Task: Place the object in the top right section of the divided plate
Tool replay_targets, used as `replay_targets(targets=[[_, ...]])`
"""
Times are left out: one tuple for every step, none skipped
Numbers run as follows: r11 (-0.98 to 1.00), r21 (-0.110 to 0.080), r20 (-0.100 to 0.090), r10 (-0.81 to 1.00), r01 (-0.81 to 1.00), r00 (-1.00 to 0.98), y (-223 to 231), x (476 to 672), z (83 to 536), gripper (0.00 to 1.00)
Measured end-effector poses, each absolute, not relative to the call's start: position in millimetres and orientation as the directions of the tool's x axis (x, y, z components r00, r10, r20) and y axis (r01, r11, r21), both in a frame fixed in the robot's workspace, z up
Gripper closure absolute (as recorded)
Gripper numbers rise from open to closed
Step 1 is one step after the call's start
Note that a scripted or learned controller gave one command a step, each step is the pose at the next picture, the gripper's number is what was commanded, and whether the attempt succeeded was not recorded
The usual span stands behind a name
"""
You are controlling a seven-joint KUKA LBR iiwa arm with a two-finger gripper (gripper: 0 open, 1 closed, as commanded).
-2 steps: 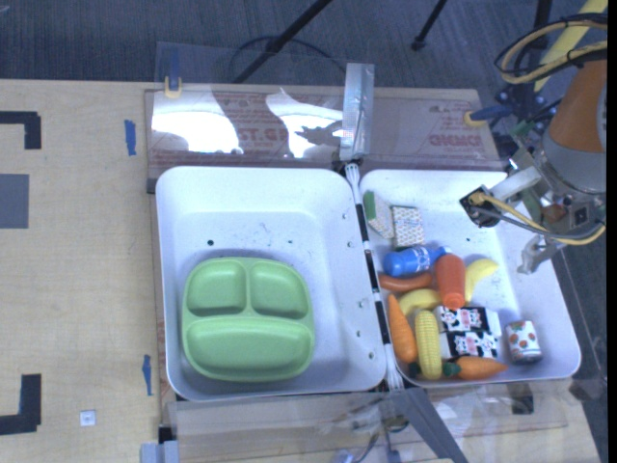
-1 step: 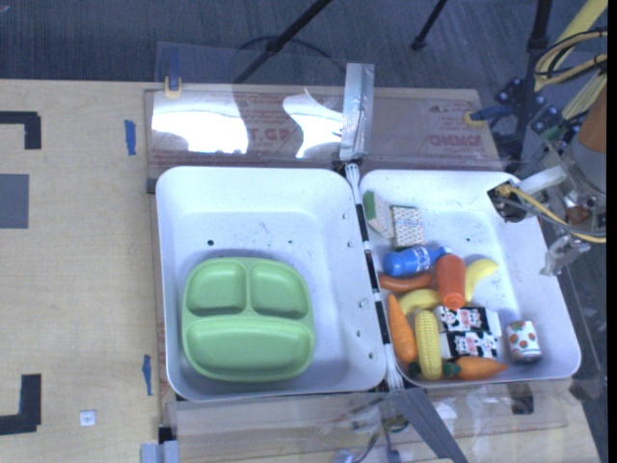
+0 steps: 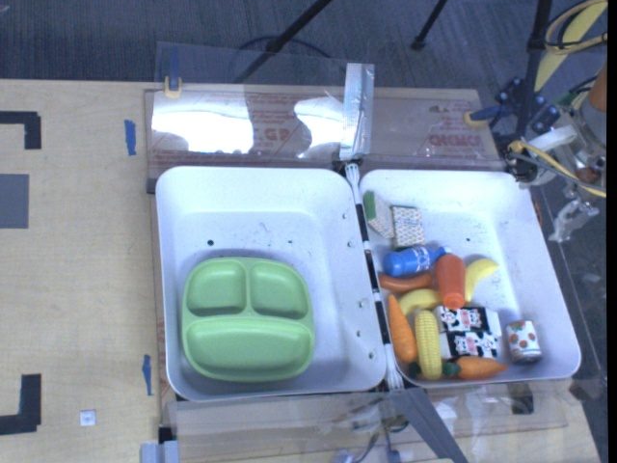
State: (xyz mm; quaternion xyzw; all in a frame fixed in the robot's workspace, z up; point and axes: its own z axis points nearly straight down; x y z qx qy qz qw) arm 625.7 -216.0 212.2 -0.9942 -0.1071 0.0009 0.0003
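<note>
We see a pale wooden tabletop [image 3: 77, 258] with black squares and blue tape marks on its left side. Beyond its far edge lies dark blue-grey floor [image 3: 145, 13], crossed by black stand legs [image 3: 318, 13]. A clear, glare-streaked panel [image 3: 251, 123] stands at the far side.

Green divided plate [image 3: 249, 318] in a white bin [image 3: 193, 201]; alongside, blue can [image 3: 413, 260], yellow corn [image 3: 427, 343], orange carrot [image 3: 400, 330], black-and-white cow-patterned carton [image 3: 466, 329], pale wood surface [image 3: 67, 258].
</note>
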Motion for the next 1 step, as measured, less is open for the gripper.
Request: replay_targets(targets=[[-0.979, 0.000, -0.001, 0.205, 0.205, 0.979, -220.8, 653.3, 232.3, 0.00]])
